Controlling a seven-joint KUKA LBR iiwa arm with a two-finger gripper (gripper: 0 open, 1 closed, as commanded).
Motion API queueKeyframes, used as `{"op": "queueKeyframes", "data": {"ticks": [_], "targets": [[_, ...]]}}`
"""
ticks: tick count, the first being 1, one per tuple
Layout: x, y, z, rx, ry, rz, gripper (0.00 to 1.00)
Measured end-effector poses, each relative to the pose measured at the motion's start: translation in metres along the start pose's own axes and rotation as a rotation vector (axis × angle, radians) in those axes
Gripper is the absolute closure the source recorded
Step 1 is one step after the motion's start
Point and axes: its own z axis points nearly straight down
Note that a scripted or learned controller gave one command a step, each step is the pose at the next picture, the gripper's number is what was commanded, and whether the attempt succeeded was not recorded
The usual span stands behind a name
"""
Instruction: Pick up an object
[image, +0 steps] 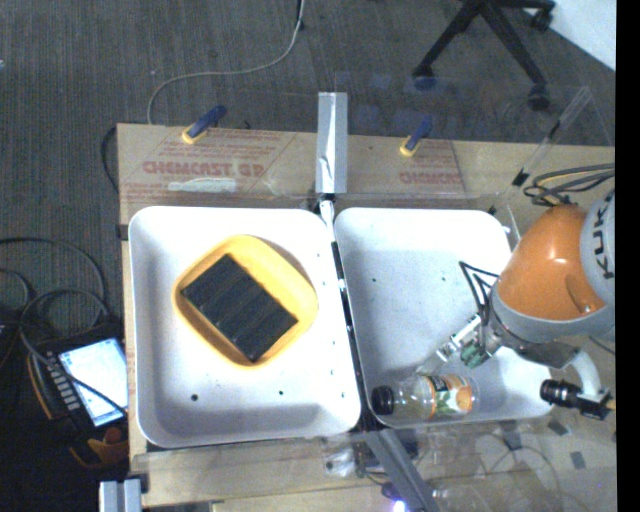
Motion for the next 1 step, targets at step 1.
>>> {"op": "queueKeyframes", "data": {"ticks": [1], "targets": [[-0.0355, -0.0251, -0.0025, 0.003, 0.002, 0.217, 0.00]]}}
